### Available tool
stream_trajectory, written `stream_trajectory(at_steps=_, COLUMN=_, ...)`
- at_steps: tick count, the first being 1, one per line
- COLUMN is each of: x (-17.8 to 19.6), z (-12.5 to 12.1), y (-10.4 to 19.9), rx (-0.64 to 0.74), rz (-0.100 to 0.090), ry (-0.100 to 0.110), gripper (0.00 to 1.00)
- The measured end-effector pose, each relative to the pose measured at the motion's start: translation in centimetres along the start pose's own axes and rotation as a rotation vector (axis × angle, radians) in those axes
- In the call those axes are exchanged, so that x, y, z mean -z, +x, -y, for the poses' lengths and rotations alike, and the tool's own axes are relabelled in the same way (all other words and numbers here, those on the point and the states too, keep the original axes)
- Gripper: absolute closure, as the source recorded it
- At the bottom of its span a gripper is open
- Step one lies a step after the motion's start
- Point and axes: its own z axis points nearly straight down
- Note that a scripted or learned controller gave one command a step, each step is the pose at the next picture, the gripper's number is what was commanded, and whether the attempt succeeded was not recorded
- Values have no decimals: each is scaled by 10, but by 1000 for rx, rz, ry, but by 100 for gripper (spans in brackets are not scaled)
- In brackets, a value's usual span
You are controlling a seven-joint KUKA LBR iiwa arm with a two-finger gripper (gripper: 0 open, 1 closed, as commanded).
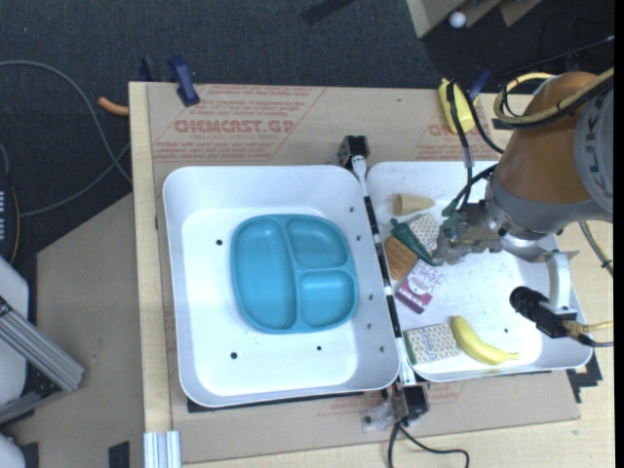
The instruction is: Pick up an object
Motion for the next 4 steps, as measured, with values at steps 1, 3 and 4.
stream_trajectory(at_steps=1, x=-1, z=1, y=-1, rx=-1, rz=0, ry=2, gripper=0)
stream_trajectory(at_steps=3, x=-81, z=-58, y=-29, rx=-1, rz=3, ry=-17, gripper=100)
stream_trajectory(at_steps=4, x=-82, z=-57, y=-29, rx=-1, rz=3, ry=-16, gripper=0)
